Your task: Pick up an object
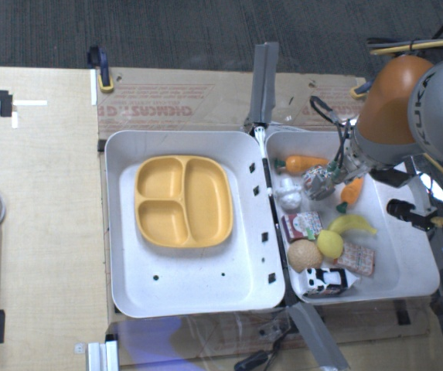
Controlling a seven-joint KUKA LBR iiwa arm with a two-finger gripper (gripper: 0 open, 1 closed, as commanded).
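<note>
Arm in from right, orange band over the right bin (407, 273). Jaws (331, 175) sit low in the bin's far half, down among the clutter. Crumpled silver wrapper/foil thing (316, 182) is touching or just under the tips; can't tell if it is between them. Jaw state: cannot tell, tips blur into the foil and wrist blocks the rest.

Items rel. to jaws:
- carrot (304, 162) just beyond, toward far wall, lying flat
- second small carrot (351, 192) just beside, on arm side
- white lumpy item (288, 198) beside, toward the divider
- banana (354, 224), lemon (329, 243), tan round ball (304, 255), red packets (304, 224) on near side, a bit apart
- black/white item (325, 281) at near wall, well apart

Left bin (128, 284): holds yellow divided plate (183, 202), well apart from jaws, across the divider. Tabletop (35, 207) beyond that, not in play.

Progress (judgement): approach + descent look done; nothing visibly lifted clear of bin floor. Likely at grasp stage, target prob. the foil thing. Left: confirm closure on it, lift, check it comes up. Risk: crumpled foil may slip; carrots crowd the tips.
</note>
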